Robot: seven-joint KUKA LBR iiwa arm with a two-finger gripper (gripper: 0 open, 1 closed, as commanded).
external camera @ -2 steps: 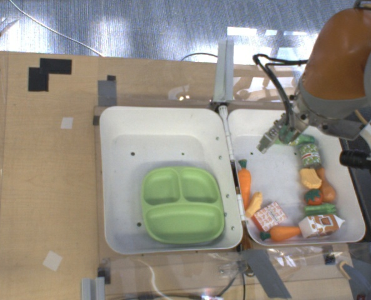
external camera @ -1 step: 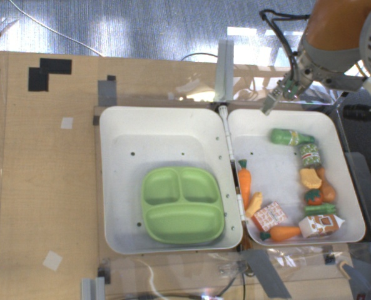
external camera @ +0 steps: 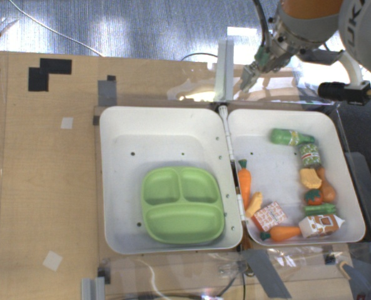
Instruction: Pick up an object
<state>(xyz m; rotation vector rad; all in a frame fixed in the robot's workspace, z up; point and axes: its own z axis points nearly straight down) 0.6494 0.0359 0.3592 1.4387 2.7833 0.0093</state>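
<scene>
Pincer [external camera: 246, 83] above right bin's [external camera: 341, 167] far edge; spread unclear, nothing held. Carrot [external camera: 244, 181] likely light, rigid, slick; grasp across thick middle.

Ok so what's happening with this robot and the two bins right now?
The arm's claw hangs above the back edge of the bins, near the divider, with nothing between its fingers. Toy food, including a carrot and a green bottle, lies in the right bin. A green divided plate sits in the left bin.
</scene>
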